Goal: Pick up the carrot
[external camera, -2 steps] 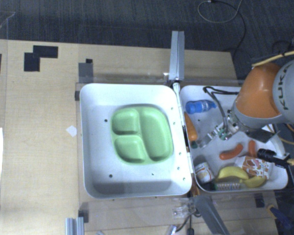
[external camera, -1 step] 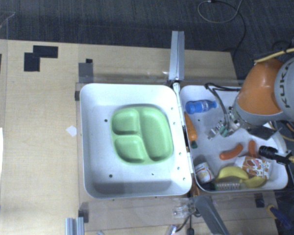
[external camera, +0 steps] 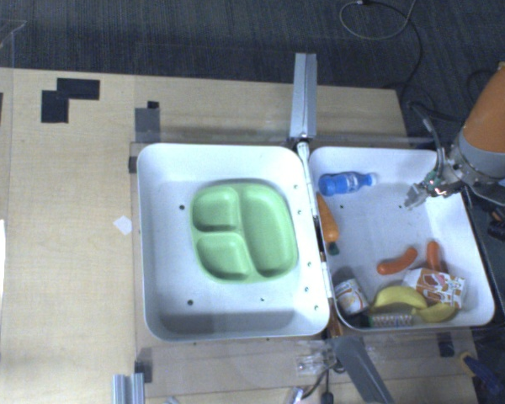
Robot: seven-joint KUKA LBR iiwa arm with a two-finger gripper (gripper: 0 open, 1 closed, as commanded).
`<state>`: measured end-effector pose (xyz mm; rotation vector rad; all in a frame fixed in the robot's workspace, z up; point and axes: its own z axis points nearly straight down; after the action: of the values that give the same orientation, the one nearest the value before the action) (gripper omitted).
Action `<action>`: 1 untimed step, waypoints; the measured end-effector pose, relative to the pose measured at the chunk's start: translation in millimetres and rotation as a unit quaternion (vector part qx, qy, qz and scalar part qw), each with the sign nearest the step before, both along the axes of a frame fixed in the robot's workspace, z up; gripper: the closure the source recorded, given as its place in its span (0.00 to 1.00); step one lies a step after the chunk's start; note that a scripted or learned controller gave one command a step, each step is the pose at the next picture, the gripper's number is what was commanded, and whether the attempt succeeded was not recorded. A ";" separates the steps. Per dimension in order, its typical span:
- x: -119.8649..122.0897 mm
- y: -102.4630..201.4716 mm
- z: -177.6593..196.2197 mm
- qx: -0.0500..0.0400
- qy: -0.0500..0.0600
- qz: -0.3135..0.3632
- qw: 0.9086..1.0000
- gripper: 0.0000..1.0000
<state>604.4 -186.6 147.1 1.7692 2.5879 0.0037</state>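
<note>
A pale wooden counter (external camera: 59, 251) with black tape marks (external camera: 67, 98) meets dark grey carpet (external camera: 194, 23) at the top, where a thin cable (external camera: 387, 15) loops.

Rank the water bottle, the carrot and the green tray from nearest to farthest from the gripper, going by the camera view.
Measured from the gripper, at the right bin's upper right:
1. Water bottle, at the top of the right bin, to the gripper's left in the view.
2. Carrot, against the right bin's left wall.
3. Green tray, in the middle of the left bin.
</note>
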 end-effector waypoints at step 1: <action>47.2 -17.9 -59.9 0.001 -0.001 -0.198 0.980 1.00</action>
<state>651.6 -204.5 87.3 2.2455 2.1863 0.0057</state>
